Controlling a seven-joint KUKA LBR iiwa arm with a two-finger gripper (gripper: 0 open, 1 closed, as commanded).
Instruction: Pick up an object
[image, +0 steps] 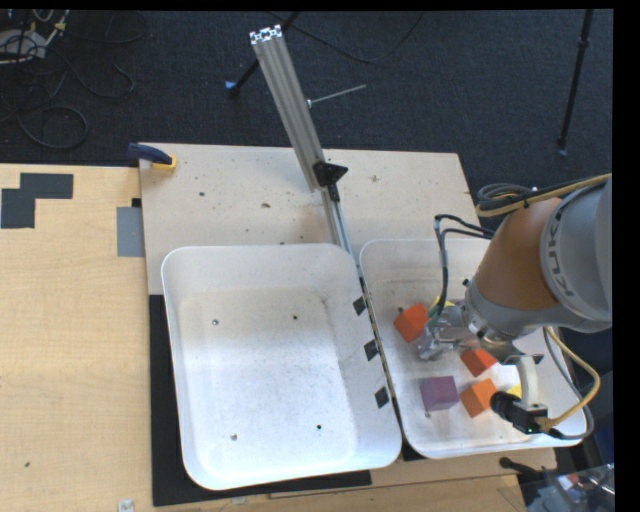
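Orange blocks, three, and one purple block share the right bin; jaws state unclear.

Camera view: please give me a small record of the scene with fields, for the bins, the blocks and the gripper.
left bin: white, shallow
right bin: white, holds the blocks
orange blocks: one left of gripper, one right of it, one near front
purple block: front of gripper, apart from it
gripper: low in right bin, among the blocks
grasp: cannot tell
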